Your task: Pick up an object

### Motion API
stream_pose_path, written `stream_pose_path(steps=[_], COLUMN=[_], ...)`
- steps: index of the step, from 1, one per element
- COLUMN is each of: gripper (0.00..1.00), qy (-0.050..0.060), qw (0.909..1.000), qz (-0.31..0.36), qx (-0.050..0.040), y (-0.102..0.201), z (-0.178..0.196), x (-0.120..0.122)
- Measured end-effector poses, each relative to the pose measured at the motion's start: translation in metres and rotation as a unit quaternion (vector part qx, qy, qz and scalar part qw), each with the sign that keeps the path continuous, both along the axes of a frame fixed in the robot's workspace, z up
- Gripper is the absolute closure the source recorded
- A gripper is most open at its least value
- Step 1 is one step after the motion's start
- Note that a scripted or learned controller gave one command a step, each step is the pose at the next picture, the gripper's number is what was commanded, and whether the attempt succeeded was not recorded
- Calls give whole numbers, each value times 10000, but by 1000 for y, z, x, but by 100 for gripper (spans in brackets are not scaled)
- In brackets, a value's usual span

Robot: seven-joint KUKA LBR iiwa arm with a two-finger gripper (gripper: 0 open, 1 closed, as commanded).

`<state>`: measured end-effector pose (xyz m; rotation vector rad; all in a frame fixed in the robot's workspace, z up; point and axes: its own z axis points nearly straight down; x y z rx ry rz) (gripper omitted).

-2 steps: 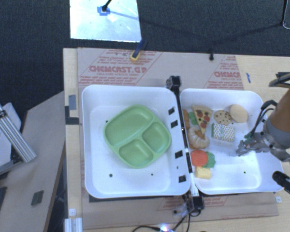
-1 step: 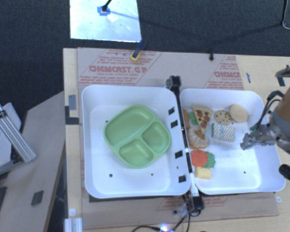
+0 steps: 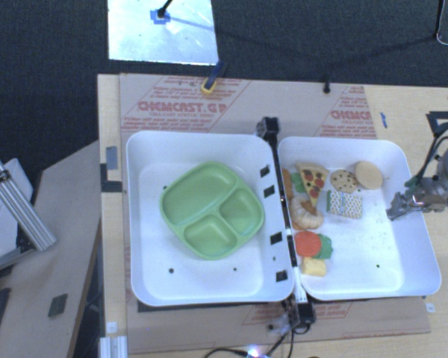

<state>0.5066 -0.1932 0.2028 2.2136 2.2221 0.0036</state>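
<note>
Far left, beside the counter (image 3: 67, 200): a slanted aluminium rail (image 3: 15, 200). At top, on dark carpet, a square shiny metal sheet (image 3: 163, 21).

On the counter, a brown board printed with red lettering (image 3: 181, 107), under both bins. On the left, the left bin (image 3: 145, 162), white and shallow, with a pale green divided plate (image 3: 211, 209) lying flat and turned at an angle near its middle: three compartments, the largest toward the upper left. Between the bins, a row of small black clips (image 3: 272, 215) along the shared wall.

To the right of that wall, the right bin (image 3: 403, 274), with toy food crowded into its left and upper part:
- an orange strip (image 3: 287, 183) right against the dividing wall
- a pizza slice (image 3: 312, 177) just beside it, point downward
- a pale curled piece (image 3: 306, 215) below the pizza slice, touching it
- a red-orange round piece (image 3: 308, 243) lower down, with a green piece (image 3: 325, 248) touching its right side
- a yellow piece (image 3: 313, 267) lowest, near the front wall
- a chocolate-chip cookie (image 3: 343, 180) right of the pizza
- a white patterned block (image 3: 345, 204) just below the cookie
- a round tan biscuit (image 3: 369, 174) farthest right of the group

Rightmost, the hand (image 3: 399, 209) over the bin's right side, near the wall, apart from all the toy food, nothing visible in its grip. Released or clenched: cannot tell. Behind it, the grey arm (image 3: 444, 189) at the edge of view.
</note>
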Motion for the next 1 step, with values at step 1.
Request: stream_pose_path(steps=[1], gripper=[100], qy=[4], qw=[10000], qz=[3], qx=[2], y=[0], z=[23], x=[1])
